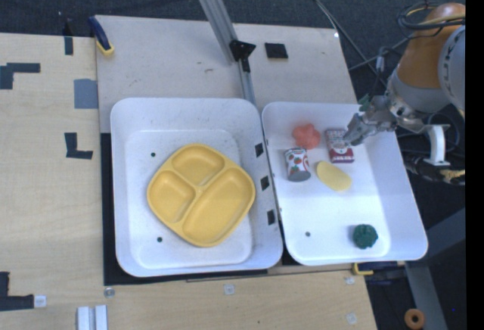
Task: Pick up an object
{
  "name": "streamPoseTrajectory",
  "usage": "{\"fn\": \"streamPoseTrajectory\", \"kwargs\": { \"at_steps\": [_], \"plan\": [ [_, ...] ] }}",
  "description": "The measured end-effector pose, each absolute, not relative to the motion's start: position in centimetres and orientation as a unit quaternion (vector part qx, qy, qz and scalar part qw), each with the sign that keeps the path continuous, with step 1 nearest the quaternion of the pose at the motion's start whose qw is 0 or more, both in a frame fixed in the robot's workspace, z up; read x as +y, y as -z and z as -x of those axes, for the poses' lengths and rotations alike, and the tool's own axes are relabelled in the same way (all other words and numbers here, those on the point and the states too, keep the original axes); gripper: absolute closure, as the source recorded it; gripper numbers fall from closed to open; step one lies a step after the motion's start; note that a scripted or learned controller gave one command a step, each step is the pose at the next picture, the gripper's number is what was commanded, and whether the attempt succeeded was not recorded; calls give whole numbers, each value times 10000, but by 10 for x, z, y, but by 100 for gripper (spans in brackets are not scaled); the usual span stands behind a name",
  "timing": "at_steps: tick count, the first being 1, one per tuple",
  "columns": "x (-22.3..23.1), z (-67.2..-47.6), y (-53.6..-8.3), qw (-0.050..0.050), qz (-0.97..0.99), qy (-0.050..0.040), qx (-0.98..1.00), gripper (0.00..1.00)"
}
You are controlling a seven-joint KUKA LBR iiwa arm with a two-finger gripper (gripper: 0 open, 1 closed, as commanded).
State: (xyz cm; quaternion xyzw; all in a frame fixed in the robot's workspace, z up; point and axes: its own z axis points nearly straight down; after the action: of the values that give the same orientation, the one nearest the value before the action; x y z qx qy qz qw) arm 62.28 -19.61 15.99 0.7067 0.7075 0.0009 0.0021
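You have the gripper [349, 138] down inside the right bin [393, 192], near its far edge, with the grey arm [423, 71] and its orange band reaching in from the right. The claw sits right over a small red-and-white carton [339, 148], and its tip overlaps the top of that carton, but at this slant you cannot tell whether the carton is actually between the fingers or merely underneath them, nor how wide the claw stands. Just to the left of the claw lies an orange-pink lump [305, 134], a soft-looking toy of unclear kind. Below and left of the claw a small can with a red-and-white label [297, 164] stands upright, and just below the claw, close beside the carton, rests a pale yellow oval piece [333, 175], possibly a toy lemon or potato. Well away from the claw, toward the near right corner of the same bin, sits a dark green knobbly piece [365, 235] that looks like toy broccoli. Far to the claw's left, the left bin [128, 169] carries a yellow divided plate [200, 194] with three compartments, lying flat.
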Motion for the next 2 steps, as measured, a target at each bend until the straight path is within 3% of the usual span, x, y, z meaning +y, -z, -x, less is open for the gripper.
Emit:
{"fn": "streamPoseTrajectory", "kwargs": {
  "at_steps": [2],
  "plan": [
    [-189,-623,-248,19,-7064,-10,7078,100]
  ]
}}
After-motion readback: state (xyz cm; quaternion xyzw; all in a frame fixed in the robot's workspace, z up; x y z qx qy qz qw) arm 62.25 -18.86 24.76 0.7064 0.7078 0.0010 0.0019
